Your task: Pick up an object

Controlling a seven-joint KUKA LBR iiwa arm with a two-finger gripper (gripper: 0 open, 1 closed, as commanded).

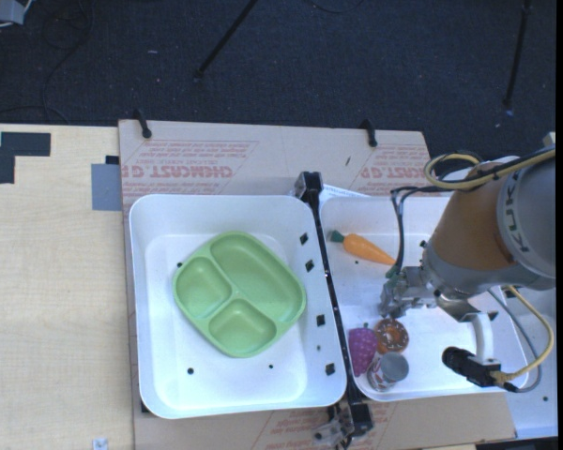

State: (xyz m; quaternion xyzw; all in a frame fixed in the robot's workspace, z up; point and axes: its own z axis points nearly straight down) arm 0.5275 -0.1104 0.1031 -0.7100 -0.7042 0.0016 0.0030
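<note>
Dark carpet crossed by cables and stand legs runs along the top of the camera view, and below it a pale wooden worktop (47, 298) carries a cardboard sheet (188, 162) with the two white bins on it. The left bin (145, 251) holds only a green divided plate (239, 293), lying flat near its middle.

The right bin (424, 354) holds the loose things. A toy carrot (368, 247) lies near its far left side. A purple lumpy toy (361, 347), perhaps a bunch of grapes, sits by the near left wall. A small round brown piece (392, 335) lies just beside it, and a grey can (388, 371) rests close to the near rim.

The gripper (392, 306) is down inside the right bin, between the carrot and the round brown piece and nearer the latter. Whether it is open or closed, or has hold of anything, cannot be told from this angle.

The step in hand looks like the approach or the grasp itself, with nothing visibly lifted yet. The next move probably calls for closing on one piece cleanly. The three near items crowd together, so a grab there risks nudging a neighbour or catching two at once.

Red print on the cardboard, upside down from this side, appears to read "CHEMCAST GP", twice along the far edge. More red print at the near edge is too small to read. Part of the KUKA lettering shows on the arm.
</note>
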